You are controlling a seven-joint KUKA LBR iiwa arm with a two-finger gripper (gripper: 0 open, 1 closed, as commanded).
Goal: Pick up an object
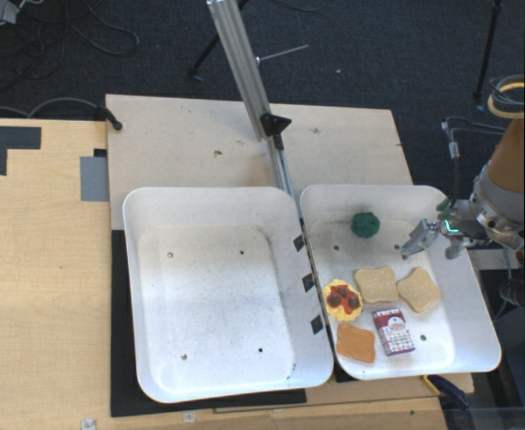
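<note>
As the one camera is looking down at a slant, two white bins are sitting side by side on a pale board, and every place below is given relative to the right bin (464, 352).

Arm: a grey arm with an orange band (517, 164) is reaching in over the right bin's right rim, near its far corner.

Gripper: the gripper (431, 243) is hanging just inside the right bin's right wall, above its floor, pointing toward the bin's middle.

Fingers: two grey fingers (414, 240) are showing spread a little apart, with nothing between them; how wide they are standing is hard to tell at this size.

Ball: a dark green ball (365, 225) is lying in the far half of the right bin, near its middle, apart from the gripper.

Toasts: two tan toast-like pieces (376, 285) are lying side by side in the right bin's middle, the right one (419, 289) nearest below the gripper.

Pizza: a small round yellow and red piece (342, 300) is lying by the right bin's left wall, just beside the left toast.

Orange slab: an orange piece (356, 343) is lying in the near left corner of the right bin.

Red box: a small red and white box (393, 331) is lying just right of the orange slab.

Left bin: the left bin (146, 240) is touching the right bin's left wall.

Rail: a grey metal rail (243, 65) is slanting away beyond the right bin's far left corner.
</note>
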